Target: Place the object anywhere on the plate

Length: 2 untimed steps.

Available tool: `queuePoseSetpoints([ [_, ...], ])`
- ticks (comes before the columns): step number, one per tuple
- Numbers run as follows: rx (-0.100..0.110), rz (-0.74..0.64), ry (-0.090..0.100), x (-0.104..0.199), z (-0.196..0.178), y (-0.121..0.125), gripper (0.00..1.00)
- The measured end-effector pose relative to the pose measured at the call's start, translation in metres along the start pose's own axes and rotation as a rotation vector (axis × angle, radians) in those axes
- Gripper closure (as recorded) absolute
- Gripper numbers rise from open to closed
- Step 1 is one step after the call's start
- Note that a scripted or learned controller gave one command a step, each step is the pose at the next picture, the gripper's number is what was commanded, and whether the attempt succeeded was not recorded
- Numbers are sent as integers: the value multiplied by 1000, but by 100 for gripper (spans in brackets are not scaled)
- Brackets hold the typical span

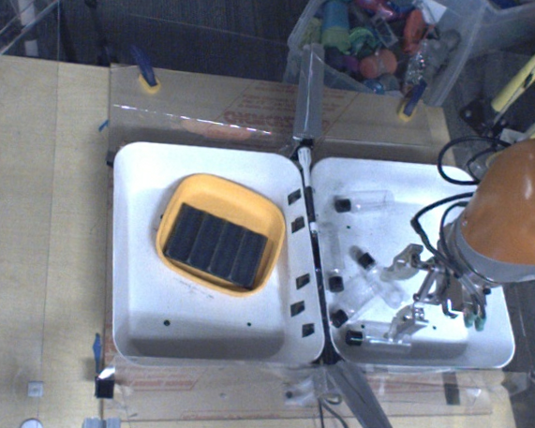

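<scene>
The gripper sits open over clear little tubes in the right bin; they look light and slippery, so grab mid-body

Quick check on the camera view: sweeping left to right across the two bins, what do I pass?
Left bin wall → yellow plate with the dark ridged object lying on it → divider between bins → small clear vials with black caps → gripper.

cam: single, fixed above counter | facing: down at slant | range: mid, both white bins in frame | arm enters right of bins
</scene>
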State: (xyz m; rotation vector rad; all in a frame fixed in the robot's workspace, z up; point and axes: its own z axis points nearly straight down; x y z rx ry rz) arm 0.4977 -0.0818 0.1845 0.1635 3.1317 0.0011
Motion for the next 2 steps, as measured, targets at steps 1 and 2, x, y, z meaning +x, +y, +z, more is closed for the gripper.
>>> queuePoseSetpoints([
  [1,-2,3,-6,-2,-10,1,100],
  [2,-1,-208,5,-12,41,-31,100],
])
